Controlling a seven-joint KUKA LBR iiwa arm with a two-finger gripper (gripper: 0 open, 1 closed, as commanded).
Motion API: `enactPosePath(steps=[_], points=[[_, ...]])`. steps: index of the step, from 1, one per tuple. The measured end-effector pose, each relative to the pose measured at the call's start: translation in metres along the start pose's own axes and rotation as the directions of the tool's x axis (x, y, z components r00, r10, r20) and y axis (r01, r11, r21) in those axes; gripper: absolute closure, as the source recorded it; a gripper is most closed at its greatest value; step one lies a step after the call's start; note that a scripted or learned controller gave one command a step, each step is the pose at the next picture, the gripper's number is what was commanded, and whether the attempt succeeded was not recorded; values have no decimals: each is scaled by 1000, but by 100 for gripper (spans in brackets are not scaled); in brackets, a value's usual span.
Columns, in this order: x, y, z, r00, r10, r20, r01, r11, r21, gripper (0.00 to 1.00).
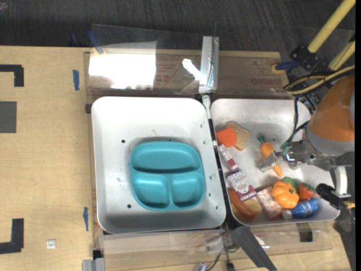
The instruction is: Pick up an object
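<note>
My tool (274,164) sits low in the right bin (248,109), its tips too small and blurred for me to tell their state. A small orange carrot-shaped piece (266,149) lies just beside it. My arm hides the bin's right edge. The left bin (107,151) carries a smooth teal divided tray (166,174).

two white bins (107,151), one teal tray (167,174)
</note>
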State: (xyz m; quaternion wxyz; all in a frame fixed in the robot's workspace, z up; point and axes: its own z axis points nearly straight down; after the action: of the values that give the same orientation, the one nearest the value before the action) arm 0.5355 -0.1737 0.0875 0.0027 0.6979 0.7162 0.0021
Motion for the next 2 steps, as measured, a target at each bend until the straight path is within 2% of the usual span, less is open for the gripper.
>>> enactPosePath(steps=[1,2], points=[[-1,2,-11,1000,2,2,-2,1000,-6,100],[80,44,-93,1000,8,-3,-8,1000,0,100]])
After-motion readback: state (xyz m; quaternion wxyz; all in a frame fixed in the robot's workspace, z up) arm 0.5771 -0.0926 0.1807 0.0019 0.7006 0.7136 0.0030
